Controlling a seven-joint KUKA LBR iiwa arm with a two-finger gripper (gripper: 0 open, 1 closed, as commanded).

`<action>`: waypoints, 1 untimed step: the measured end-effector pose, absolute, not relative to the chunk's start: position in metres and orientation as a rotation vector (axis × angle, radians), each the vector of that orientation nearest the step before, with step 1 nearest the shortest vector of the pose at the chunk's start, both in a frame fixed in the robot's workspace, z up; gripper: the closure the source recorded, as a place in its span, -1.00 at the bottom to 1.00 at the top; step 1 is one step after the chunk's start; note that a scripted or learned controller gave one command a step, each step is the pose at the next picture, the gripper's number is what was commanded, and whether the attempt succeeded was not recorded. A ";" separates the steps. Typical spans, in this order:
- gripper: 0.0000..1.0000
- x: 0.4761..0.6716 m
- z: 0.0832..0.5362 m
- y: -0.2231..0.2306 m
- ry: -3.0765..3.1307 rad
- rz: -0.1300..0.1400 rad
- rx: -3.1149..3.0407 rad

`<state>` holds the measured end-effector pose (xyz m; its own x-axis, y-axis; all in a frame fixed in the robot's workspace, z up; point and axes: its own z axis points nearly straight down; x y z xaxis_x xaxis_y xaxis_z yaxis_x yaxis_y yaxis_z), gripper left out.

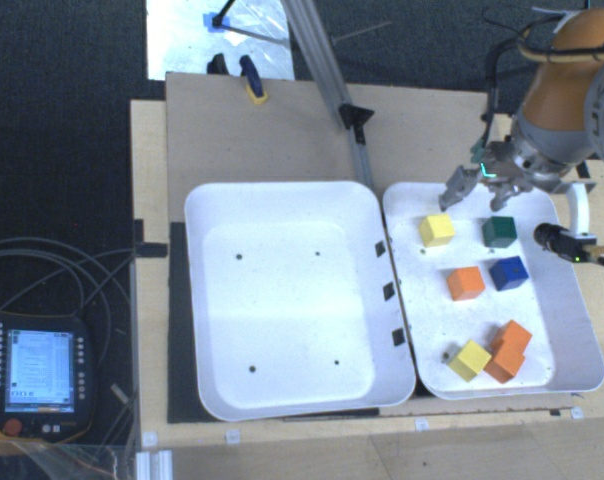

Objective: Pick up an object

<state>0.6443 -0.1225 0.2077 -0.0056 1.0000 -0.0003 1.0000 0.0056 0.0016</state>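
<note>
A robotics lab, seen from overhead.
A grey-and-orange arm (pixel 567 88) reaches over a worktop (pixel 282 128) bearing two white bins (pixel 287 193); a teach pendant (pixel 37 373) (screen lit) and cables (pixel 72 268) lie alongside.

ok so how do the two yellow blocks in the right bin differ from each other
The upper yellow block sits near the bin's top left, alone, touching nothing. The lower yellow block lies near the bottom edge, beside the orange blocks, apparently touching them. The upper one lies closer to the end effector, which hangs just above it in the view. Both are small yellow cubes of similar size, resting on the right bin floor.
</note>
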 end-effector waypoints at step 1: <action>-1.00 0.641 0.150 -0.131 2.225 -0.005 2.221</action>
<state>0.6414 -0.1308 0.1496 -0.0017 1.0000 -0.0004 1.0000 0.0017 -0.0038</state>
